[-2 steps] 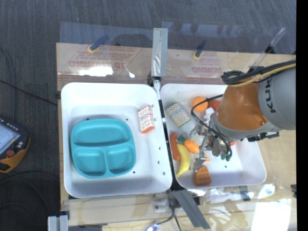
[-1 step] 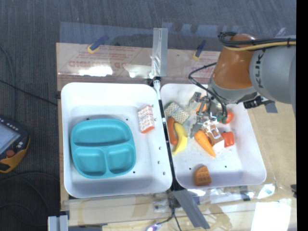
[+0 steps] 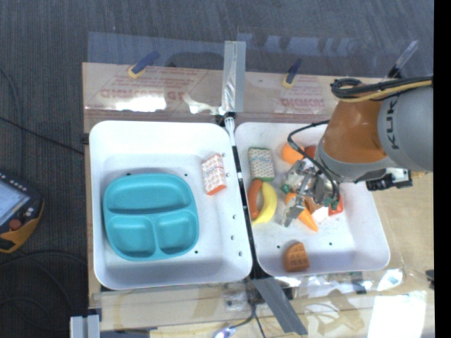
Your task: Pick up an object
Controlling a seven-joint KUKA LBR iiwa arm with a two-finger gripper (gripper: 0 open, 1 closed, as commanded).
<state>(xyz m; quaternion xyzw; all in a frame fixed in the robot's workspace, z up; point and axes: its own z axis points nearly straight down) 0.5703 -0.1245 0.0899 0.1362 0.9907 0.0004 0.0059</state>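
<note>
1. Nearest the camera, a brown waffle-like toy (image 3: 297, 256) lies at the front of the right bin (image 3: 366, 252), well apart from the hand.
2. Hand (image 3: 299, 201): positioned low in the right bin, just right of the banana (image 3: 265, 203). Whether it is released or clenched cannot be told from this view.
3. Candidate object: an orange carrot-like piece (image 3: 308, 220) lies right at the hand, with a red-and-white item (image 3: 331, 204) just beside it.
4. Handling judgement: these look like light, stiff plastic toys with smooth, slippery skins. Grip the carrot across its thicker middle, not the tapered tip.
5. Left of the banana, the left bin (image 3: 99, 189) carries a teal tray (image 3: 149, 214) and a small box (image 3: 213, 173).
</note>
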